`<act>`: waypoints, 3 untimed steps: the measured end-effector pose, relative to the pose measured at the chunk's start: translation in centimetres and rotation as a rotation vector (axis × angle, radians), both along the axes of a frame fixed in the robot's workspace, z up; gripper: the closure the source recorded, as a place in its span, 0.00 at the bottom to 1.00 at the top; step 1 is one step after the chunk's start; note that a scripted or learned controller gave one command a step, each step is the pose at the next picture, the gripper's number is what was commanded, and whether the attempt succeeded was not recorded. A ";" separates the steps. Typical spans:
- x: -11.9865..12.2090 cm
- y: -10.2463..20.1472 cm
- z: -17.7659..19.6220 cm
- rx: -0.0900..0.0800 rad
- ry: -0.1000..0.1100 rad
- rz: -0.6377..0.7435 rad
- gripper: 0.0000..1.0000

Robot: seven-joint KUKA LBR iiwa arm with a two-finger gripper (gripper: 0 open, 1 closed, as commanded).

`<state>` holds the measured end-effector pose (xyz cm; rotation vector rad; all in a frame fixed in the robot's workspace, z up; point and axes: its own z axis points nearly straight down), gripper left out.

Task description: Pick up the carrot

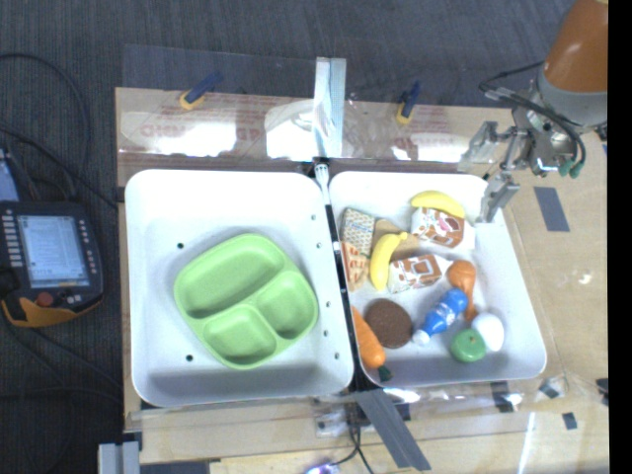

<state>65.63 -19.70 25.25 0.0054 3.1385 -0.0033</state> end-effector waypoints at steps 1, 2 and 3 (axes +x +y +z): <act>-2.4 -1.4 -12.9 -0.005 -0.029 -0.041 0.00; -5.9 -2.5 -14.0 -0.013 -0.064 0.036 0.00; 0.4 3.2 -15.6 -0.001 -0.008 0.115 0.00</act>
